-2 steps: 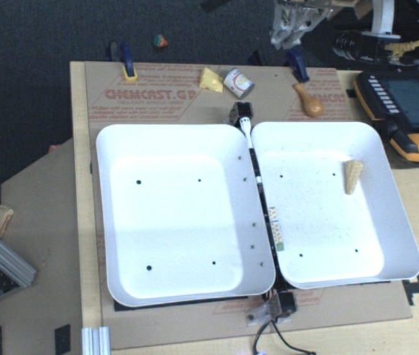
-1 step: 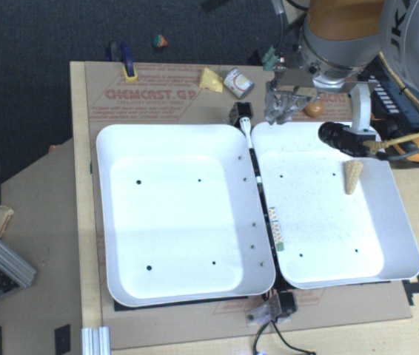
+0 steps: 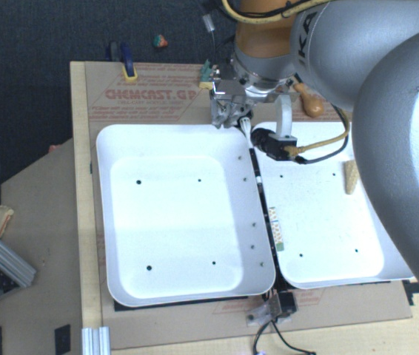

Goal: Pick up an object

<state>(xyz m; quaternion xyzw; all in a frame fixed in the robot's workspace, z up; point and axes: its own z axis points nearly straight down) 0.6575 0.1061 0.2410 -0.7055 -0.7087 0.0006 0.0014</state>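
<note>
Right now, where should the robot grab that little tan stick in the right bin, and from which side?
Probably its middle, coming straight down from above. The tan stick lies flat in the right bin, long and narrow, with bare floor to its left, so the tool could close across its thin width.

A robotics lab or test cell, by all signs. Bulky grey industrial arm with an orange band (image 3: 269, 6) and loose yellow and black cabling. Two shallow white plastic bins (image 3: 121, 143) side by side on a bare printed cardboard sheet (image 3: 150, 95) over the counter. Blue clamp (image 3: 127, 61) at the sheet's far edge. Aluminium framing rail (image 3: 2, 254) at left, dark carpeted floor (image 3: 39, 21) beyond.
</note>
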